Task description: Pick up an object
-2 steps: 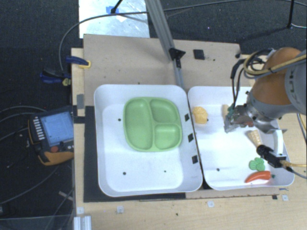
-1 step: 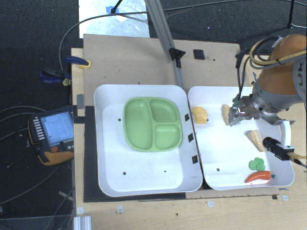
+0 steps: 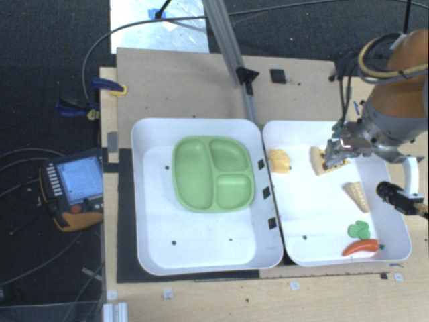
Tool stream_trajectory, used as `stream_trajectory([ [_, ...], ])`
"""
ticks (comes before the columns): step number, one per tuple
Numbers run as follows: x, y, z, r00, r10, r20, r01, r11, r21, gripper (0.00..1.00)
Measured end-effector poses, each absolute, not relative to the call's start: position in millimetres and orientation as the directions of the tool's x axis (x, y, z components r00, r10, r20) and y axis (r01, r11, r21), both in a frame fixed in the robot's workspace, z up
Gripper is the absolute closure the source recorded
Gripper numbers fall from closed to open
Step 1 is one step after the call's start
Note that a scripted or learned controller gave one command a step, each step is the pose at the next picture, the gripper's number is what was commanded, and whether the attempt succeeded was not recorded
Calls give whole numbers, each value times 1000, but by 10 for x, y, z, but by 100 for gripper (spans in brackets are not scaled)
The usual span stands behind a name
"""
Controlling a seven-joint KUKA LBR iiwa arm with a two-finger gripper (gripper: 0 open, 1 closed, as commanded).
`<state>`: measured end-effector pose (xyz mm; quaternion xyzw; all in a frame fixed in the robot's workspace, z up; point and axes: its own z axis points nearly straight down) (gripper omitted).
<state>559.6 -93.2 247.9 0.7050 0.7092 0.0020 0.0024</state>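
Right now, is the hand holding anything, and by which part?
Cannot be told. The hand sits down over the tan food piece in the right bin, hiding any grip.

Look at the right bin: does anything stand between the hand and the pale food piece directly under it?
Nothing visible does. The hand is right over the pale food piece in the right bin. The yellow piece and the cone lie apart, off to either side.

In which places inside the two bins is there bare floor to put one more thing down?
Left bin: a wide bare strip in front of the green plate, and a narrower one along its left. Right bin: bare middle between the yellow piece, the cone and the green piece. Crowded: far right, where the gripper sits on the toast.
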Motion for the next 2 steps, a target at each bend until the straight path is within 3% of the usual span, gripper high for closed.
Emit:
stream_trajectory([
  [2, 5418, 226, 2311, -10, 1000, 2, 1000, 10, 0, 100],
])
